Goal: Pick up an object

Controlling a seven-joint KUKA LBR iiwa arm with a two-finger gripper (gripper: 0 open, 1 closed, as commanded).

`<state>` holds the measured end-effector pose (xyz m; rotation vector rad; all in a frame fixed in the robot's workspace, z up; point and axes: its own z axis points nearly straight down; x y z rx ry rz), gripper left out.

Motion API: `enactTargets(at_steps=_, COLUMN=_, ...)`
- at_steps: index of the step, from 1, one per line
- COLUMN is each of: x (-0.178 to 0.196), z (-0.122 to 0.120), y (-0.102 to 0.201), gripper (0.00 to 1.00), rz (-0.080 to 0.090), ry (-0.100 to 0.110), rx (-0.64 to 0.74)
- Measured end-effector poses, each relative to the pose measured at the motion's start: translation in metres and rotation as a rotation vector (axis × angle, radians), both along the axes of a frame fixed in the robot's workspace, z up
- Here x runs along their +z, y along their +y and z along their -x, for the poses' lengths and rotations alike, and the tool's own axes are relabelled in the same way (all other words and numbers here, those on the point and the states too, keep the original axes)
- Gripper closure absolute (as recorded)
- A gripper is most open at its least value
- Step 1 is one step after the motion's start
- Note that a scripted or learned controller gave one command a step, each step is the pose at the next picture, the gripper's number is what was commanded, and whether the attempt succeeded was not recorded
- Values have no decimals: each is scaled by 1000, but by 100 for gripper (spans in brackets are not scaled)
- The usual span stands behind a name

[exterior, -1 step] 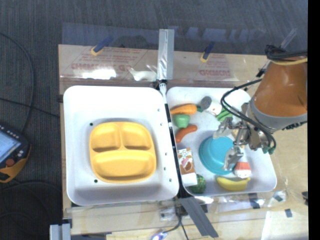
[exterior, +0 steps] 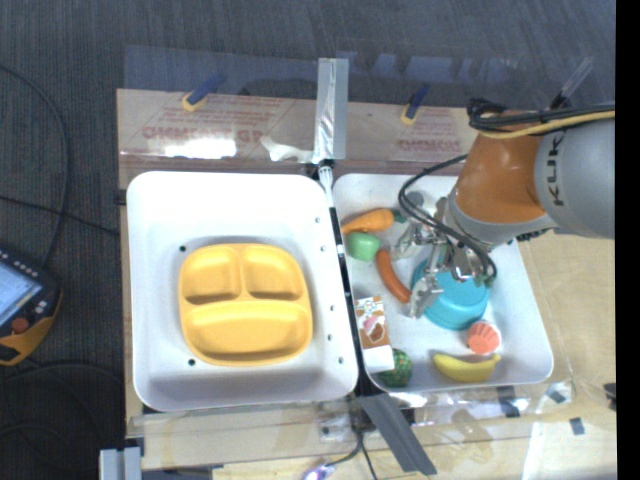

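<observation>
The approach is under way: the gripper (exterior: 432, 286) hangs low beside the round blue plastic cup (exterior: 458, 304); whether it is parted or clamped, I cannot tell. Next it must close squarely and lift.

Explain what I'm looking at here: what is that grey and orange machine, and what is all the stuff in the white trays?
It is a robot arm, seen by a camera fixed above the bench, reaching in from the right. Its hand hangs over the right bin, just above a blue cup. That bin has toy food: a carrot, a banana, a red sausage, a small carton. The left bin has a yellow divided tray. I cannot tell whether the hand grips anything.
</observation>
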<state>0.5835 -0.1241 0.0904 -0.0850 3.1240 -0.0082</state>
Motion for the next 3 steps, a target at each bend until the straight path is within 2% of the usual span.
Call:
enactTargets(at_steps=1, x=0, z=-17, y=23, gripper=0, rz=3, ry=2, rx=142)
enactTargets(at_steps=2, x=0, z=-16, y=24, gripper=0, rz=-1, ry=3, rx=87)
enactTargets(at_steps=3, x=11, z=-18, y=24, gripper=100, rz=2, ry=-3, rx=87)
